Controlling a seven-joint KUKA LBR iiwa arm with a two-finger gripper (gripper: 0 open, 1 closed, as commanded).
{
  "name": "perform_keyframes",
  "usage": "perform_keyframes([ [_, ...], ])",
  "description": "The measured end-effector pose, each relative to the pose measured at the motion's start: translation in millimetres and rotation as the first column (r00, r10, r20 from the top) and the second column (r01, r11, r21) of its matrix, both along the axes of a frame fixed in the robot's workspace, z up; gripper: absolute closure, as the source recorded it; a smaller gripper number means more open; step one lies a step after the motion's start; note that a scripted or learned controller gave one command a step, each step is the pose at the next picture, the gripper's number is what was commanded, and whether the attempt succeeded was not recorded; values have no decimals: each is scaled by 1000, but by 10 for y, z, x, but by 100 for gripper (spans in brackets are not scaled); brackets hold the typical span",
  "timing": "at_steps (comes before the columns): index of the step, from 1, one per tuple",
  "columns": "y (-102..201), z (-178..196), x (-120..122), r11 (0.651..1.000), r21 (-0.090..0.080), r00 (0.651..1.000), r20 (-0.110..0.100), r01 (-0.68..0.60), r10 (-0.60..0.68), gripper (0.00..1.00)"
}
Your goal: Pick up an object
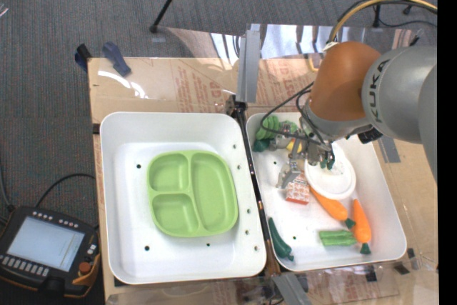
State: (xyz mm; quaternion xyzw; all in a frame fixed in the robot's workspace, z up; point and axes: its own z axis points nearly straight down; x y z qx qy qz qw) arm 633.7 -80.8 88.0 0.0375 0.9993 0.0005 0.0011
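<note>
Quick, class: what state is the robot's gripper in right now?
Gripper: low in the right white bin, over a small orange-and-white packet; open or closed cannot be told.

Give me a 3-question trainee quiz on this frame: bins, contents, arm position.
1. True or false: the green divided plate lies in the right bin.
2. Which bin is the claw over? A) left bin B) right bin
3. Fill in: two toy ____ lie side by side near the right bin's front corner.

Key
1. False. The plate has three compartments and sits in the left bin.
2. B. The arm reaches in from the right, and the claw is down over the right bin, next to the white plate and a small red-and-white carton.
3. carrots. A green pod lies just in front of them.
</note>
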Motion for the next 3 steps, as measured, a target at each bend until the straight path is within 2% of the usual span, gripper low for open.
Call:
perform_keyframes([
  [2, -201, -13, -1086, 964, 0, 964, -5, 266, -266, 0],
  [3, -186, 83, -1076, 966, 1, 966, -5, 259, -259, 100],
])
